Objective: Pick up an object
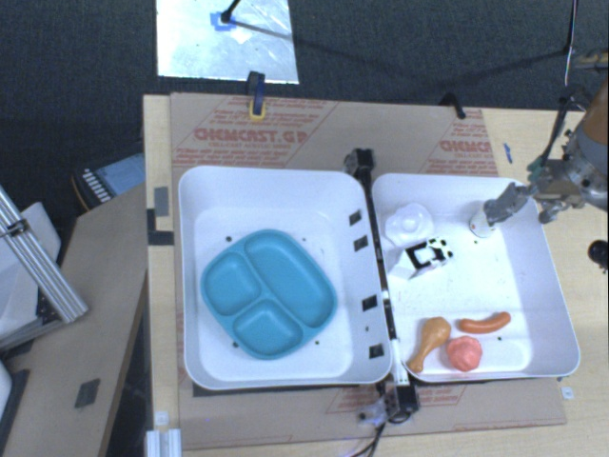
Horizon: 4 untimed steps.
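Right bin (557, 284): my tool (483, 221) sits over the upper right area; whether it is apart or together I cannot tell. Near the front wall lie an orange sausage (484, 324), a tan drumstick (429, 342) and a pink round lump (464, 353), close together. A white cup (409, 223) rests upper left. Left bin (190, 255): blue divided tray (268, 293).

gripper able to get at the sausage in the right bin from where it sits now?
Probably yes. The sausage lies flat near the right bin's front, apart from the drumstick and just above the pink ball. The gripper is over the same bin, nothing between them. The ball's closeness may crowd a finger.
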### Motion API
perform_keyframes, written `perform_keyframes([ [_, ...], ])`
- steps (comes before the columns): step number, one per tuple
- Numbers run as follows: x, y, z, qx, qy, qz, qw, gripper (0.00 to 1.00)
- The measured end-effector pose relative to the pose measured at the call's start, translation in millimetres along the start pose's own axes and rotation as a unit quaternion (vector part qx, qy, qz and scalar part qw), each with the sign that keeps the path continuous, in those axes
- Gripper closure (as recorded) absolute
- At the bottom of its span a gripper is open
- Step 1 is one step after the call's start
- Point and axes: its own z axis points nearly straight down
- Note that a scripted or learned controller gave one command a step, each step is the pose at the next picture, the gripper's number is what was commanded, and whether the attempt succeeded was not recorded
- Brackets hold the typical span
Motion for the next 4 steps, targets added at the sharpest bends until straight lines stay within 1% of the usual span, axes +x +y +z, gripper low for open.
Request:
perform_keyframes([
  [1,0.4,2.3,-6.3,-0.005,-0.001,-0.001,1.0,0.0],
  [2,2.1,13.6,45.6,-0.005,-0.001,-0.003,1.0,0.0],
  [3,9.1,18.4,103.8,-0.005,-0.001,-0.003,1.0,0.0],
  [4,8.9,17.9,137.6,-0.004,-0.001,-0.001,1.0,0.0],
])
